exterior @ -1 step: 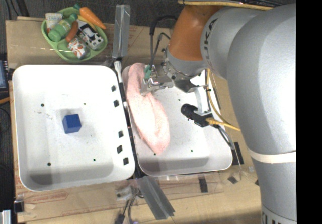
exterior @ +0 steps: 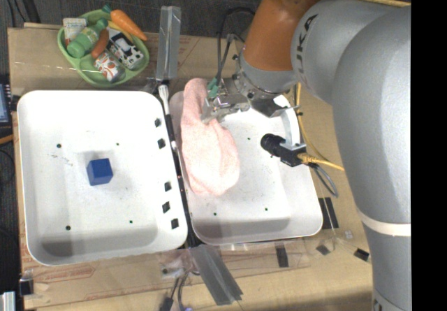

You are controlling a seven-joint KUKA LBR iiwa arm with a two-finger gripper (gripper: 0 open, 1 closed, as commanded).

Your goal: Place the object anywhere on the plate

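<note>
Cloth (exterior: 206,145) is lying in the right bin (exterior: 279,222), long axis running away from the camera. Tool (exterior: 218,103) is sitting at the cloth's far end, possibly touching; grip state cannot tell. Blue cube (exterior: 100,170) well left of cloth.

Bench (exterior: 42,47) bearing two white bins (exterior: 91,233), green bowl (exterior: 87,72).
</note>
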